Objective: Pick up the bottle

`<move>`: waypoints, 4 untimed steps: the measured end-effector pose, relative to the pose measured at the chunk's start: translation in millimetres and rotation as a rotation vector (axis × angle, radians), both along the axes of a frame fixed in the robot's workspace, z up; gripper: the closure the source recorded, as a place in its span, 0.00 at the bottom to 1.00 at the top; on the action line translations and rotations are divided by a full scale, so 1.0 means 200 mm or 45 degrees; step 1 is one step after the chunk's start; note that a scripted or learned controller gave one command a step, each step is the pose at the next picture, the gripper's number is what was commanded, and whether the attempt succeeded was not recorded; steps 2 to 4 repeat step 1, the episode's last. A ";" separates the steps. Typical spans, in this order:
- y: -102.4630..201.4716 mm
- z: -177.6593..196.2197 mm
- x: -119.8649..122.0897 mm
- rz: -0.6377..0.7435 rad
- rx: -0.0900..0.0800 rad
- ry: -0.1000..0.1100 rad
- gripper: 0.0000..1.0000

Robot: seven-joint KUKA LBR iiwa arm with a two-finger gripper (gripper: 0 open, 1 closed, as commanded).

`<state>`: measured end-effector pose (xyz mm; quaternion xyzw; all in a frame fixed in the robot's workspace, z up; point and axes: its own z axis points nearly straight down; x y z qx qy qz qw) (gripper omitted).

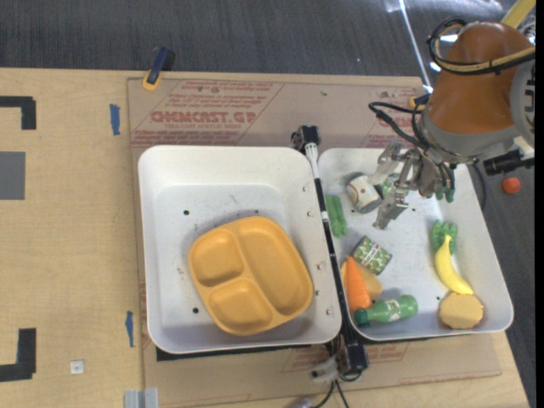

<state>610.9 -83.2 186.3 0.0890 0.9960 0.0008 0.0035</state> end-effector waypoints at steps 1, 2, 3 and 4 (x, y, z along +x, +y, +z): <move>-0.70 -0.03 -0.07 -0.343 -0.002 0.000 0.00; -0.70 -0.03 -0.07 -0.343 -0.002 0.000 0.00; -0.70 -0.03 -0.07 -0.343 -0.002 0.000 0.00; -0.70 -0.03 -0.07 -0.343 -0.002 0.000 0.00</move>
